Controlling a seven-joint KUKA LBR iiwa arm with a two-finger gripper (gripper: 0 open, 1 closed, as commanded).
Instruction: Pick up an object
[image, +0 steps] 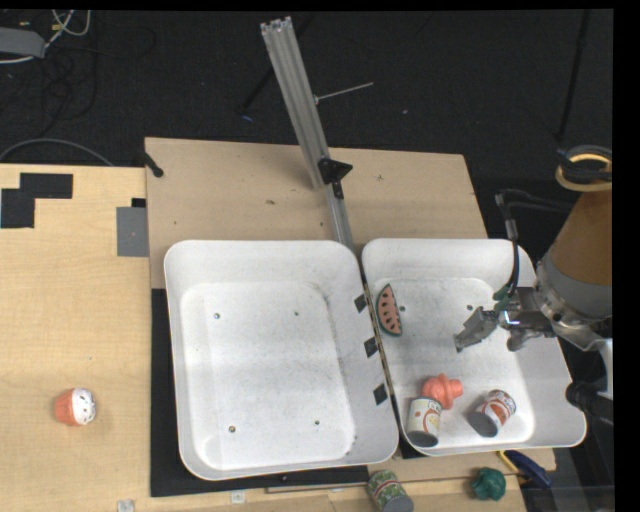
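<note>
My gripper (492, 333) hangs over the right bin (440, 262), near its right side, with the arm coming in from the right. Its two fingers stand apart and nothing lies between them. Below it in the same bin are an orange toy (441, 388), a small white cup (425, 417) lying on its side, and a red and white can (494, 412) also on its side. A watermelon slice (388, 310) leans against the bin's left wall, well left of the gripper.
The left bin (262, 360) sits beside the right one. An orange and white ball (75, 407) lies on the bench at far left. A green can (386, 489) and a teal object (488, 484) lie below the right bin. A metal rail (303, 110) slants up behind.
</note>
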